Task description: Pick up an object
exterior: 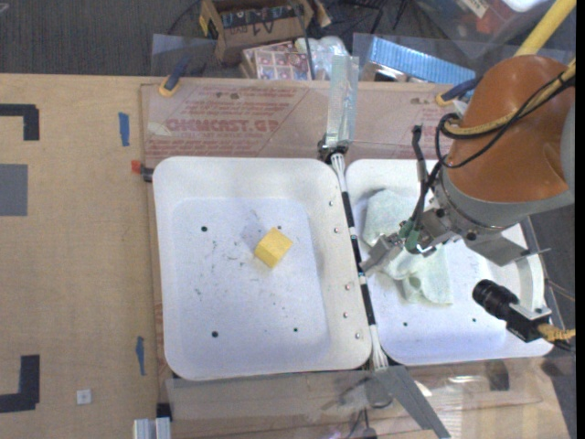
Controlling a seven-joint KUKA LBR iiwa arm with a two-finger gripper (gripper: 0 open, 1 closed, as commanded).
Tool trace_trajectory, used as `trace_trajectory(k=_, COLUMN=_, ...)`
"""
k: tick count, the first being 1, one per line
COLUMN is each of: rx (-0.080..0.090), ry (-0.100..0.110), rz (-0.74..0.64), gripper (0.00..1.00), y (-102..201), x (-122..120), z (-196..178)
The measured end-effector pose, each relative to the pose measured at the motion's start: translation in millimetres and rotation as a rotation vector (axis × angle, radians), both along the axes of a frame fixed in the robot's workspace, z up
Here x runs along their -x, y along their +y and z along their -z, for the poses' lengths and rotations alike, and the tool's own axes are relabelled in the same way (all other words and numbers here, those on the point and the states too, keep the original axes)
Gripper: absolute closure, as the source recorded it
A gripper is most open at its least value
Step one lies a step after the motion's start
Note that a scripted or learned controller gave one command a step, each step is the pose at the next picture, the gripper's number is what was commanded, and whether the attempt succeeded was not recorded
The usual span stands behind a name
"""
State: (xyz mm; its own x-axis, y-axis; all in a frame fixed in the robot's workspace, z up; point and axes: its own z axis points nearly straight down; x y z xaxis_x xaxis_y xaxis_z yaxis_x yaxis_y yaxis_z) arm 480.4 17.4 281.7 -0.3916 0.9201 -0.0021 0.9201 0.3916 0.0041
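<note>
The big grey arm (512,154) with its orange band is the closest thing, up high on the right side. It reaches down into the right bin (457,332). At its tip is the end effector (388,250), low over the left part of that bin, close to the wall between the two bins. I cannot tell if its fingers are apart or together, because they are small and mixed in with the thing under them.

Under the end effector lies a pale green cloth (411,254). It is soft and crumpled and lies in the left half of the right bin. The end effector looks like it is touching the cloth, but I cannot tell if it has hold of it.

The left bin (183,199) sits right beside the right one. In it is a small yellow block (272,247), near the middle, all by itself. It is well apart from the end effector.

Both bins sit on a light wooden table (73,245). Small bits of blue tape (123,128) are stuck on the table to the left of the bins.
</note>
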Motion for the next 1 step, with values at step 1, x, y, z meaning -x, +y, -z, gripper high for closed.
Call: trace_trajectory(k=1, rx=0.000, ry=0.004, rz=-0.101, gripper=0.00, y=-65.3, x=-2.8, z=26.0)
